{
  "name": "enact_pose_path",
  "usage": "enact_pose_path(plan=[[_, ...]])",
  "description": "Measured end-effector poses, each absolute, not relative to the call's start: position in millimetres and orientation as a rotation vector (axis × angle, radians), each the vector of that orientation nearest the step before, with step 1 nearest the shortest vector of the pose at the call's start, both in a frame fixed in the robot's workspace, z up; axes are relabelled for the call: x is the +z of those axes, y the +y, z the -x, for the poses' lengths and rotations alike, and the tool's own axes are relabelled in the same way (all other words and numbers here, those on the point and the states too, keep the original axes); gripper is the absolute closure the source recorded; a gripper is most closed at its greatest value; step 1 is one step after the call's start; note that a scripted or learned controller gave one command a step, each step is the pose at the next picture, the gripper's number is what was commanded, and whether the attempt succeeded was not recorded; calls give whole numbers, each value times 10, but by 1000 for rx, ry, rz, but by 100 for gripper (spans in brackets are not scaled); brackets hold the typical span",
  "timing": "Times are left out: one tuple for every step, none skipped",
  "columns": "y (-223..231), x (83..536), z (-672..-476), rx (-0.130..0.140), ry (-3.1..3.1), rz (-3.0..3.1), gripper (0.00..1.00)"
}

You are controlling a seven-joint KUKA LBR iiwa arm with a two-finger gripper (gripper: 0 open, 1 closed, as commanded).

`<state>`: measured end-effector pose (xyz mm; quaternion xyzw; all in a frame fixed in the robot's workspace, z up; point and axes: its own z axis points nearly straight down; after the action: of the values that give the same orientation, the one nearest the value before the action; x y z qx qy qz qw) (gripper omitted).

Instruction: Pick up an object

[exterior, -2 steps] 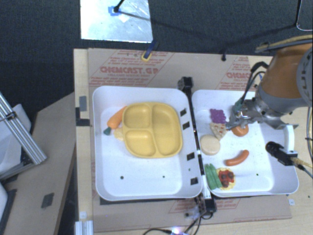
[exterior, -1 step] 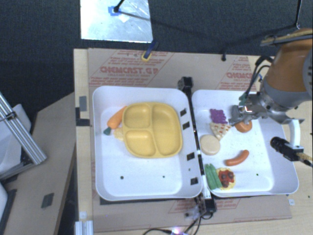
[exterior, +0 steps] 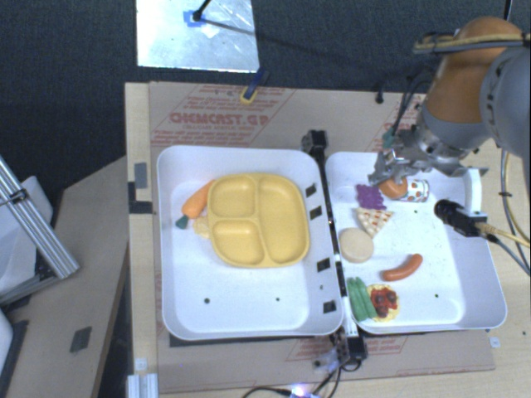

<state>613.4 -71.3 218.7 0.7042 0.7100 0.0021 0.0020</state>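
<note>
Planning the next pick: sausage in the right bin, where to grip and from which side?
Take the sausage at mid-length, coming straight down, fingers closing across its short width. It lies flat and slightly curved, running lower-left to upper-right on the right bin floor, with bare floor on both long sides. The round cookie and pizza slice lie apart from it, so clearance looks adequate.
</note>
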Motion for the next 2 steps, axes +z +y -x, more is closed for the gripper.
enact_pose_path(plan=[[-549, 2343, -6316, 6, 2226, -2212, 100], [-580, 2148, -6312, 0, 2223, -2219, 100]])
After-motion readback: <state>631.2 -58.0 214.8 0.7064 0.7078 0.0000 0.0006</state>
